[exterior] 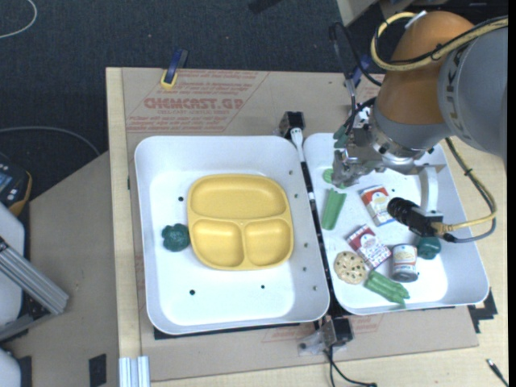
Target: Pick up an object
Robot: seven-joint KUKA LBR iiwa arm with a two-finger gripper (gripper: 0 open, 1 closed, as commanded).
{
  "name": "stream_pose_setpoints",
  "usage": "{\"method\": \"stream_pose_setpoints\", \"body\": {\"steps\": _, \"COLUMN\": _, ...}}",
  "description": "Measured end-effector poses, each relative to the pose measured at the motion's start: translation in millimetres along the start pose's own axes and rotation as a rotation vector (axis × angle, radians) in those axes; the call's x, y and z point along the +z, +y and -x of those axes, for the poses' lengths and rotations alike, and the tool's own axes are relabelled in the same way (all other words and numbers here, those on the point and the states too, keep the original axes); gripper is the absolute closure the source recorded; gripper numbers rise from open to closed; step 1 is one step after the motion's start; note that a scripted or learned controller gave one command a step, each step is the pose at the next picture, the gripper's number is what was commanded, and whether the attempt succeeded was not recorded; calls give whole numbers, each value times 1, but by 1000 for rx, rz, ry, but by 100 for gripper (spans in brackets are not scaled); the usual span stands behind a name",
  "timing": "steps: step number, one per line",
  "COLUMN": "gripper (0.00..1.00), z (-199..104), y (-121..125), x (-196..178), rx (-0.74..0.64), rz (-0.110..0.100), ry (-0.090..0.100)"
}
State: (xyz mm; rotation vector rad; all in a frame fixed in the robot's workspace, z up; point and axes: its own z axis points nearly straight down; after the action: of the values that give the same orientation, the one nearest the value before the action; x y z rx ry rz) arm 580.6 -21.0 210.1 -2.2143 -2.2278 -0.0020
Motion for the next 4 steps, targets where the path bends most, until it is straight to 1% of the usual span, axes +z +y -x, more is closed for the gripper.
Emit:
{"method": "stream_pose_setpoints", "body": {"steps": 1, "gripper": 100, "z": -52, "y": -1, "x": 3, "rx": 1, "rz": -2, "ry": 0}}
{"method": "stream_pose_setpoints", "body": {"steps": 2, "gripper": 100, "z": -101, "y": 9, "x": -22, "rx": 0, "rz": 5, "ry": 1}}
{"method": "stream_pose_setpoints", "body": {"steps": 3, "gripper": 100, "z": -106, "y": 14, "x": -11, "rx": 5, "rz": 1, "ry": -2}}
{"method": "stream_pose_setpoints", "body": {"steps": 4, "gripper": 100, "z": -100, "y": -2, "x": -14, "rx": 8, "rz": -4, "ry": -2}}
